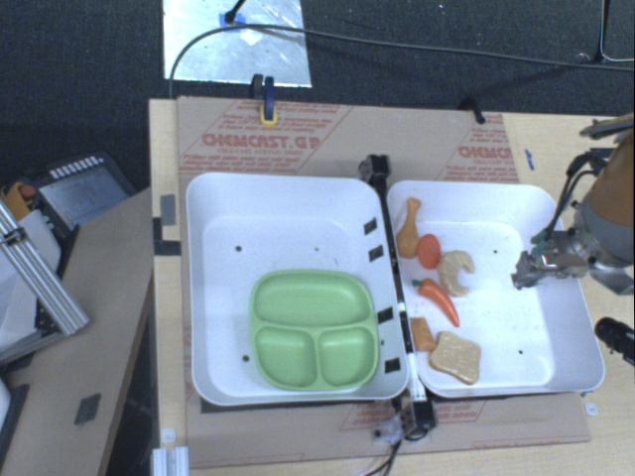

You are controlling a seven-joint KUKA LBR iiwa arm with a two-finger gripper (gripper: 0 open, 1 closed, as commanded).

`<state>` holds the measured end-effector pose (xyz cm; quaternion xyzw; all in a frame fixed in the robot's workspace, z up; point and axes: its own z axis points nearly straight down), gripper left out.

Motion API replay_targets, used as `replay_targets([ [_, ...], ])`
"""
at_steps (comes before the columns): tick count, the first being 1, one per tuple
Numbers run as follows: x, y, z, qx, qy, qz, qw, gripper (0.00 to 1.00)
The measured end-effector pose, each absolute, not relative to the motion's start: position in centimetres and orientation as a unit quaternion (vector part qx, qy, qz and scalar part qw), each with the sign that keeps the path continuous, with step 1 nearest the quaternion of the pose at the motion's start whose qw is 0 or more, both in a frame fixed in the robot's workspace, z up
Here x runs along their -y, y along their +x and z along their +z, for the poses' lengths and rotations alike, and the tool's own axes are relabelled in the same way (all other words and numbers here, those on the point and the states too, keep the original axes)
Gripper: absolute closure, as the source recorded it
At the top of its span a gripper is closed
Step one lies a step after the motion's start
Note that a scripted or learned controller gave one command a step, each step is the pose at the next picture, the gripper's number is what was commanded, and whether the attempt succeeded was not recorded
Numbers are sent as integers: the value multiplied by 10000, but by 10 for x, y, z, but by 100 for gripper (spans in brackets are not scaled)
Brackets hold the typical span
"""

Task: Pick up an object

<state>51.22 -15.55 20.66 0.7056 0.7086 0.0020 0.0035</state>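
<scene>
The arm (607,206) reached in from the right, and its gripper (533,269) hung over the right-hand bin (571,360), close to that bin's right wall. From where I stood I could not tell how the jaws were set; they were small and dark against the white floor, and nothing was visible between them.

The toy food lay in a loose column along the left side of that same bin, all of it well to the left of the jaws with bare white floor between. Nearest to the jaws was a pale, curled piece (457,271), about level with them. Just beside it on the left sat a red tomato (428,251), touching or nearly touching a tan drumstick (408,225) that pointed up toward the far wall. Below the curled piece a carrot (440,300) lay at a slant. Nearer the front wall were a small orange chunk (423,334), hard against the divider, and a slice of toast (455,357) lying flat beside it.

The left-hand bin (218,266) held a green divided plate (314,327) with three compartments, set toward the front right corner. Both bins sat on a cardboard sheet (327,135) laid over the bench (89,296). Nothing stood between the jaws and the food.
</scene>
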Motion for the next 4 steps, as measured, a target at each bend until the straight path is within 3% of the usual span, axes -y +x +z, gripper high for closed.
replay_targets([
  [1, 162, 513, 252, -7086, 7056, 15, 32, 100],
  [4, 10, 565, 248, -7105, 7036, 19, 7, 100],
])
